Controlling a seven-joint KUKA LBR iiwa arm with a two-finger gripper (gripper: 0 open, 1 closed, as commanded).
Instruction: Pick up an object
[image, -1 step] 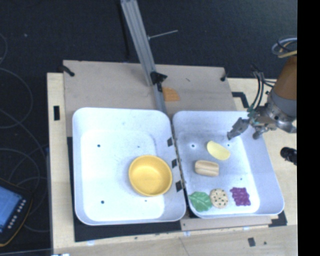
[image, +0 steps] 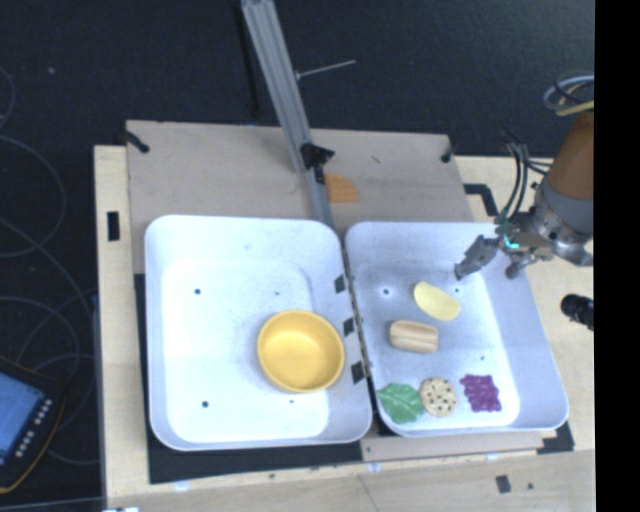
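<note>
Two white bins sit side by side on the bench. The left bin (image: 180, 300) carries a yellow bowl (image: 299, 350), upright, near its right edge and toward the front.

The right bin (image: 520, 330) carries five items. A pale yellow chip-shaped piece (image: 437, 300) lies near the bin's middle, toward the back. Just in front of it, close but apparently apart, lies a tan bread roll (image: 413, 336). Along the front edge, from left to right, sit a green leaf (image: 400, 402), a round cookie (image: 437, 396) and a purple bunch of grapes (image: 481, 392); leaf and cookie are just beside each other, the grapes a little apart.

The arm (image: 570, 180) reaches in over the right bin's back right corner. The gripper (image: 492, 256) hangs above the bin's right rear area, up and right of the yellow piece. Its two fingers stand spread apart, one dark fingertip (image: 470, 262) pointing toward the yellow piece. Nothing lies between the fingers.
</note>
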